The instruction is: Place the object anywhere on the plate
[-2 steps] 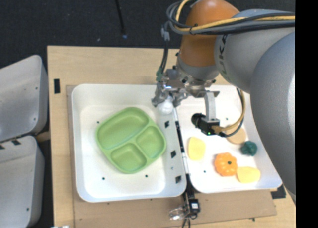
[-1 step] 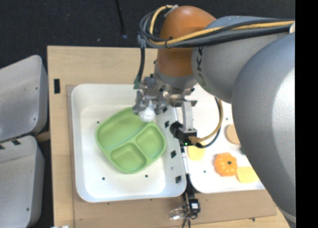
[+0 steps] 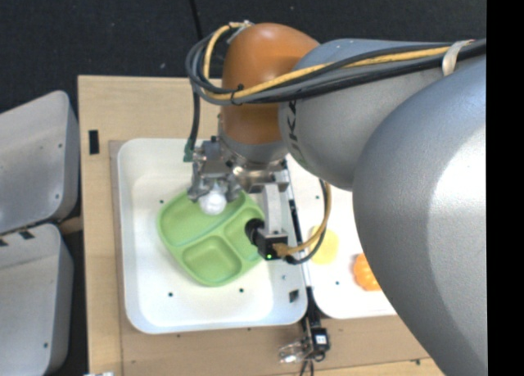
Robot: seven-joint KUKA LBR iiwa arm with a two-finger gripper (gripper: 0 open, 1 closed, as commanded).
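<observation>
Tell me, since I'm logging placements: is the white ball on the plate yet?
Cannot tell: the white ball overlaps the green plate's upper rim beneath the end effector.

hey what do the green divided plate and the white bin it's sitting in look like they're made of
Green divided plate: likely molded plastic, with a smooth, slightly glossy look; uniform colour and rounded compartment ridges suggest this.
White bin: probably plastic as well, though coated metal can't be ruled out; a shallow tray with rounded corners and a soft sheen.
</observation>
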